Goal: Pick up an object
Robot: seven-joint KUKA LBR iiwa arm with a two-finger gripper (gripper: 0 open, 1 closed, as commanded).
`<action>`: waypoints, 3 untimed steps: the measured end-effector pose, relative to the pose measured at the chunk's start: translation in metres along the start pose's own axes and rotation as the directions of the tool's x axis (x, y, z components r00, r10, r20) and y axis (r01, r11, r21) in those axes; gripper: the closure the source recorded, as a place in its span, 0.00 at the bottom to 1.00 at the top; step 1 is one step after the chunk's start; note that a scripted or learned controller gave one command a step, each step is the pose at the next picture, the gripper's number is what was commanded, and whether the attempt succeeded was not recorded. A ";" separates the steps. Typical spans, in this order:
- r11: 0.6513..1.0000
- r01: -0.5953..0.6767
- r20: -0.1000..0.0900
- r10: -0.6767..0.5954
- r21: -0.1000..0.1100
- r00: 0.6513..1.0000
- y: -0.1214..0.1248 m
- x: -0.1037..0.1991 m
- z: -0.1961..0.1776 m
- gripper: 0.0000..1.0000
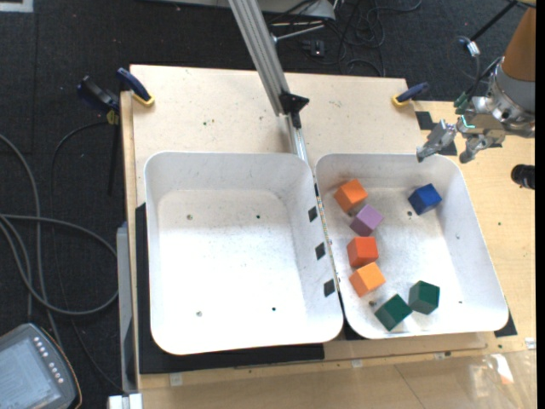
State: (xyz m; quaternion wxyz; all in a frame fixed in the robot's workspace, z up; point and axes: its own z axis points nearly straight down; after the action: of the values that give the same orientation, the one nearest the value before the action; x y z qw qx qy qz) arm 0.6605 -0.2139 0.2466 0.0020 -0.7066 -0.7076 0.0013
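The pale wooden bench (pixel 221 109) carries two shallow white plastic bins side by side. The left bin (pixel 170 254) I pass over; the right bin (pixel 477 254) holds everything I could take. My grey arm with its orange band (pixel 521 49) hangs over the bench's far right corner, and my two-finger gripper (pixel 451 141) hovers just outside the right bin's far rim, fingers spread apart and holding nothing.

Closest to me is the small blue cube (pixel 424 198), lying near the bin's far right corner, a little inward from my fingertips and below them. It looks to me like a rigid, light block with flat faces, so I judge that squeezing two opposite sides should hold it without slipping much. It stands well apart from its neighbours, leaving room for both fingers.

Along the bin's left wall run an orange cube (pixel 350 194), a purple cube (pixel 367 220), a red-orange cube (pixel 363 250) and another orange cube (pixel 367 278); two dark green cubes (pixel 408 304) sit near the near edge.
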 end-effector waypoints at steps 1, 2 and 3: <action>1.000 0.001 0.002 -0.001 -0.003 1.000 0.000 0.000 -0.003 0.00; 1.000 0.002 0.000 -0.002 0.001 1.000 0.003 0.005 0.060 0.00; 1.000 0.002 0.000 -0.002 0.000 1.000 0.005 0.012 0.106 0.00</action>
State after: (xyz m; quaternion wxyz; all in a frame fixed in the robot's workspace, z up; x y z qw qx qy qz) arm 0.6647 -0.2020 0.1406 0.0017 -0.7060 -0.7082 0.0013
